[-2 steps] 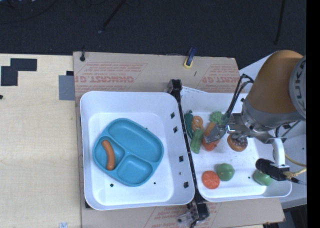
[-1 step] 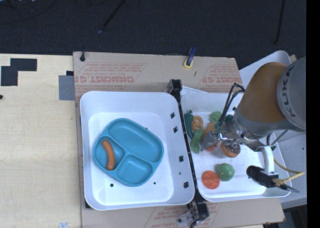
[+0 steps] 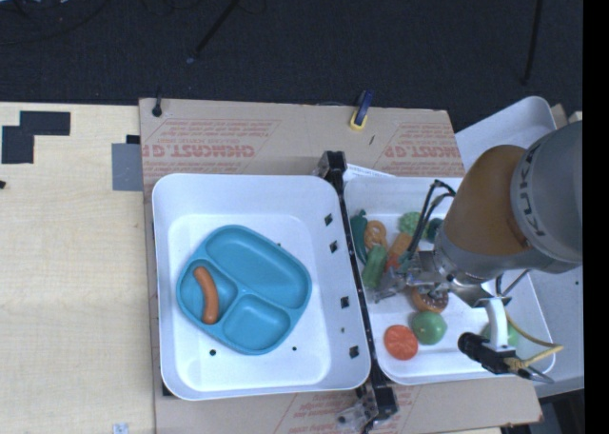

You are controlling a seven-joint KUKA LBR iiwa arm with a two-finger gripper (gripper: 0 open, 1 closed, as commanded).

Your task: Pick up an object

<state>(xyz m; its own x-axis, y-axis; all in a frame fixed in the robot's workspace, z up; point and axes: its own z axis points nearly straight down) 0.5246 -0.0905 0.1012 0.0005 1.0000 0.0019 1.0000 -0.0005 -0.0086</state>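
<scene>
The right bin [image 3: 447, 373] holds several toy foods. A red tomato [image 3: 401, 342] and a green round piece [image 3: 431, 327] lie near its front. A brown speckled piece [image 3: 428, 301] sits just behind them. Dark green pieces [image 3: 371, 266], an orange ring [image 3: 376, 230] and an orange stick [image 3: 400, 246] lie toward the bin's left side. My gripper [image 3: 398, 282] hangs low over the middle of this bin, next to the dark green pieces and the brown piece. The arm's grey and orange body hides the bin's right part.
The left bin [image 3: 190, 204] holds a blue divided plate [image 3: 271, 275] with an orange sausage [image 3: 206, 293] in its left compartment. A black divider [image 3: 347, 270] runs between the bins. Cardboard lies under both bins.
</scene>
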